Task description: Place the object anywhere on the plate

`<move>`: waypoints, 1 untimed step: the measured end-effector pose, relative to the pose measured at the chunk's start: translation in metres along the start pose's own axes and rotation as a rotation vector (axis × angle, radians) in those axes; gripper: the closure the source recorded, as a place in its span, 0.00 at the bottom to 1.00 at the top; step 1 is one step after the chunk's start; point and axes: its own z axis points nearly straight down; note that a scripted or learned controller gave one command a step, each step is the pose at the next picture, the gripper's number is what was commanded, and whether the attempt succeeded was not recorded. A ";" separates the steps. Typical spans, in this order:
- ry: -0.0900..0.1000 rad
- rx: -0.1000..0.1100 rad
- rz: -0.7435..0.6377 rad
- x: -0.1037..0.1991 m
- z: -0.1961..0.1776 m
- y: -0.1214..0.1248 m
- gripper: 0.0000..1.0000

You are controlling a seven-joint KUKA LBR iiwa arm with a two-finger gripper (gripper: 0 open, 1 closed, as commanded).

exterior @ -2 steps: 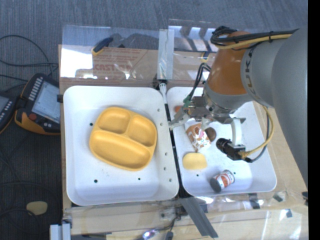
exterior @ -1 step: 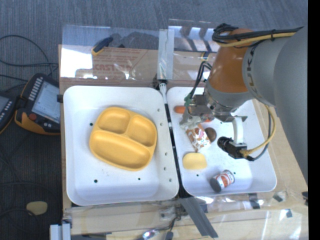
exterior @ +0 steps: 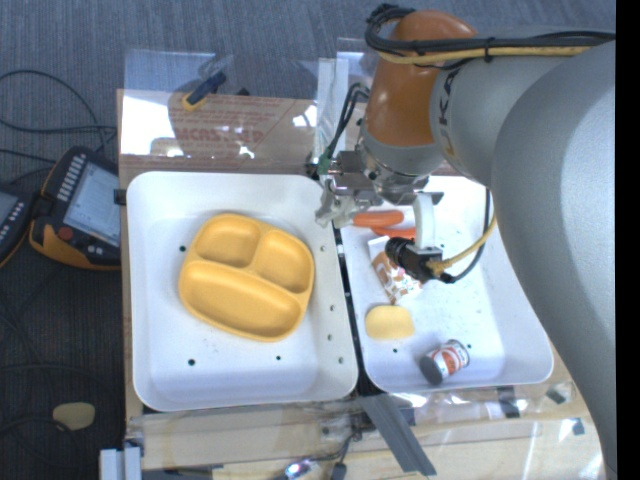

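A yellow divided plate (exterior: 246, 274) lies in the left bin (exterior: 160, 368). In the right bin (exterior: 500, 338) there are an orange carrot-like piece (exterior: 378, 221), a printed snack packet (exterior: 396, 276), a pale yellow lump (exterior: 389, 322) and a small red and white can (exterior: 446, 360) on its side. My gripper (exterior: 370, 206) hangs over the far left corner of the right bin, right above the orange piece, and its body hides part of that piece. Whether it touches the orange piece I cannot tell.
The raised wall between the two bins (exterior: 343, 298) runs just left of the gripper. A handheld pendant (exterior: 75, 208) with cables lies on the floor to the left. Cardboard and clear plastic (exterior: 230, 118) stand behind the left bin.
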 end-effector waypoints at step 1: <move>0.001 0.001 -0.001 0.127 -0.034 -0.045 1.00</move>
